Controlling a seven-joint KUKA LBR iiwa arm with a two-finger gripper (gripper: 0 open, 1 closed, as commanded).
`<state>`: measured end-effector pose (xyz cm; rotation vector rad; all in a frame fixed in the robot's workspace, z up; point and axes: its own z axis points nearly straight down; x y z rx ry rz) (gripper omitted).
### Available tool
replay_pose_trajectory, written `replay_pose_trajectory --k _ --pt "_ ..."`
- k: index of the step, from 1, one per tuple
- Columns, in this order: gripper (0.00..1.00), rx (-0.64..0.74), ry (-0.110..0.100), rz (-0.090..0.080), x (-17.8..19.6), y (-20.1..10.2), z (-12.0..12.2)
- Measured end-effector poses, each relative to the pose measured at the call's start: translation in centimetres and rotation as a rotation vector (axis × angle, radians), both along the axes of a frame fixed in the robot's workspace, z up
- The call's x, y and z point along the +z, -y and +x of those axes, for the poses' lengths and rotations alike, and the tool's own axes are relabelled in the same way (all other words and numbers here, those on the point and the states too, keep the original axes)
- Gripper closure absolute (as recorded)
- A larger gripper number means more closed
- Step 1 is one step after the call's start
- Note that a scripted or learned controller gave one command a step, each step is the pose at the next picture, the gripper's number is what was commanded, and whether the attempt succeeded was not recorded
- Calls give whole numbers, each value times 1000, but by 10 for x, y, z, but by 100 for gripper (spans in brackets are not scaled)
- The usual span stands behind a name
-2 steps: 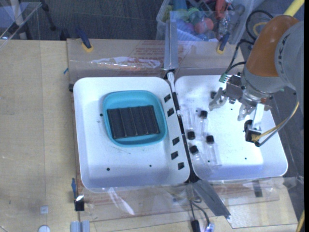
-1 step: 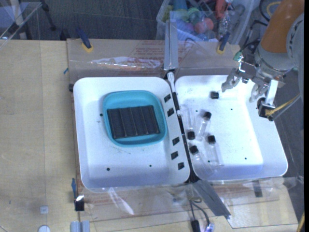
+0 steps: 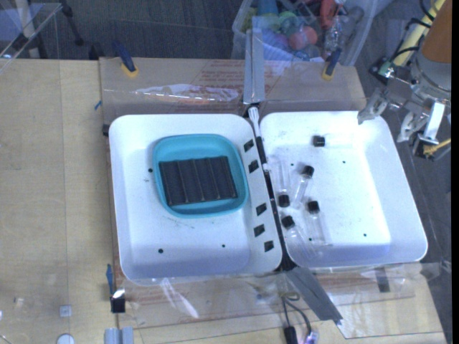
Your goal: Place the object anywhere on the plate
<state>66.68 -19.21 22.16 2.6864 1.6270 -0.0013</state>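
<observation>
A teal plate [image 3: 162, 151] sits in the left white bin [image 3: 136, 242]. A dark ribbed rectangular block [image 3: 197, 180] lies flat on the plate, covering most of its middle. In the right white bin [image 3: 387, 221] lie several small clear vials with black caps, such as one near the back [image 3: 318, 141] and one lower down [image 3: 313, 207]. My gripper [image 3: 403, 120] hangs over the back right corner of the right bin, well away from the plate, and I see nothing in it.
A row of small black tabs [image 3: 259, 208] runs along the ridge between the bins. A clear tub of colourful toys [image 3: 308, 13] stands behind the bins. Blue clamps [image 3: 128, 64] hold the backboard. Cables [image 3: 294, 321] lie at the front.
</observation>
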Motion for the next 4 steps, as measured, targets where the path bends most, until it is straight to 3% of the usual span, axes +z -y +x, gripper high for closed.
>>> replay_pose_trajectory --k 2,3,4 --pt "0 -27 1 -1 21 20 1" --pt "100 -23 1 -3 31 18 2" --pt "0 -22 0 -2 30 18 2"
